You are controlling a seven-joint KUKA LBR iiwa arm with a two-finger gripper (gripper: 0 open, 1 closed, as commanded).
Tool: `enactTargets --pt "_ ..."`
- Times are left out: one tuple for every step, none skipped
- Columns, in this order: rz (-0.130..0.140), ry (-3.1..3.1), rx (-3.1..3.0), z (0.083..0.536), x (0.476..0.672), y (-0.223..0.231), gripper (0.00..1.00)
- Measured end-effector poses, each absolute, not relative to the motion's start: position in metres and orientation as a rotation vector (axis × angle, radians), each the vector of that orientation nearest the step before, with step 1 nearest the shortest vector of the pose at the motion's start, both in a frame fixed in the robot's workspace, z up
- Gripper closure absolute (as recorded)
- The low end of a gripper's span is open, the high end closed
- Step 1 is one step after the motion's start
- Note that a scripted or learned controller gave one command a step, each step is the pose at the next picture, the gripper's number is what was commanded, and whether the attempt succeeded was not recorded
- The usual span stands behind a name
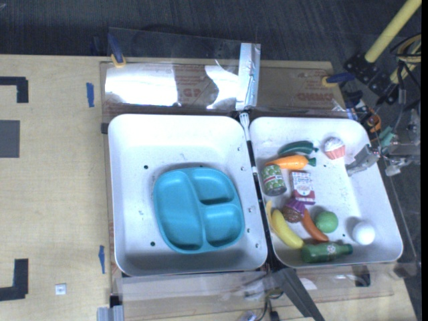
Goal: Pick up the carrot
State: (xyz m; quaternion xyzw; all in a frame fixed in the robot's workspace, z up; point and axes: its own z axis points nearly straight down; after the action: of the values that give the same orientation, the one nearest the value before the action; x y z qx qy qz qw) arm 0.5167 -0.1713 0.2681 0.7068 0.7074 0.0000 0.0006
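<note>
Left bin (pixel 127 146): blue divided plate (pixel 198 208), centre. Right bin (pixel 381 199): carrot (pixel 290 162) upper-left area, lying w/ green top toward the right, just below a green veg (pixel 297 148); green can (pixel 273 178) beside it; banana (pixel 285 228), red packet (pixel 303 184), green ball (pixel 326 221), white egg (pixel 364 233), green bottle (pixel 326 250) along front wall. Gripper (pixel 364 159) at bin's right rim, well apart from carrot; finger spread: can't tell.

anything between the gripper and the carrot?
Nothing visible. The gripper sits at the right bin's right wall; the carrot lies to its left across bare floor, with a cupcake just above that line.
</note>
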Motion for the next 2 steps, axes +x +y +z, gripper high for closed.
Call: enactTargets --pt "-0.001 2.453 1.969 0.197 0.539 -0.136 0.00" --pt "0.003 2.397 2.029 0.188 0.579 -0.078 0.00"
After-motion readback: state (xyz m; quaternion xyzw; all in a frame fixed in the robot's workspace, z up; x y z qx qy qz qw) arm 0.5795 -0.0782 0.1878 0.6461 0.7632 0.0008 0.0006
